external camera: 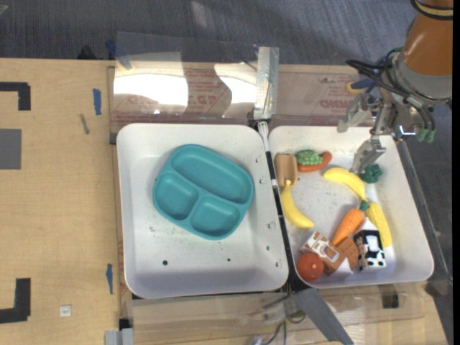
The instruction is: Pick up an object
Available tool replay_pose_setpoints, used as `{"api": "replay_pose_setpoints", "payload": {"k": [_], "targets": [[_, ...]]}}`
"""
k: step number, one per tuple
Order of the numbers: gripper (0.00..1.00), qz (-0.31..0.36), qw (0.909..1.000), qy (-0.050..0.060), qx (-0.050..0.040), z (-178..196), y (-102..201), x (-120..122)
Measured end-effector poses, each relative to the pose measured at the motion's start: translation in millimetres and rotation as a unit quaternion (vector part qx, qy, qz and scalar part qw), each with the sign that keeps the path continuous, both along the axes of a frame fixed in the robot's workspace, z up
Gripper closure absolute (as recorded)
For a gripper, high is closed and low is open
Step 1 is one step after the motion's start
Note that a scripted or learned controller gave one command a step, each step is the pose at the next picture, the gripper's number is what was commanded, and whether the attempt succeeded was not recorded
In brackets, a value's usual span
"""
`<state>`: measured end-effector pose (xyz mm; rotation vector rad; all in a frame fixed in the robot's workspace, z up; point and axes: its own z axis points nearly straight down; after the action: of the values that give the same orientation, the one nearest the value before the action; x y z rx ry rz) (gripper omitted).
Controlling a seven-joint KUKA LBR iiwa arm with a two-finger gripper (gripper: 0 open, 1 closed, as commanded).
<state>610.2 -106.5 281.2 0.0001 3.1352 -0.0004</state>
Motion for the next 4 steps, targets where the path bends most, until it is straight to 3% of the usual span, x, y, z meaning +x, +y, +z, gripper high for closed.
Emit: {"api": "replay_pose_setpoints", "payload": {"k": [1,2,3,4], "targets": [[0.0,-0.05,0.9987,0.007,0.001,-174.2,-76.4,-47.4],[0.0,0.044,0.999,-0.001,-0.0015,-191.5,-29.0,-25.0],[0.0,0.069,0.9976,-0.002,-0.001,-192.5,4.4,34.6],[1.0,0.066,0.9978,-0.008,-0.0051,-178.6,-1.2,37.2]]}}
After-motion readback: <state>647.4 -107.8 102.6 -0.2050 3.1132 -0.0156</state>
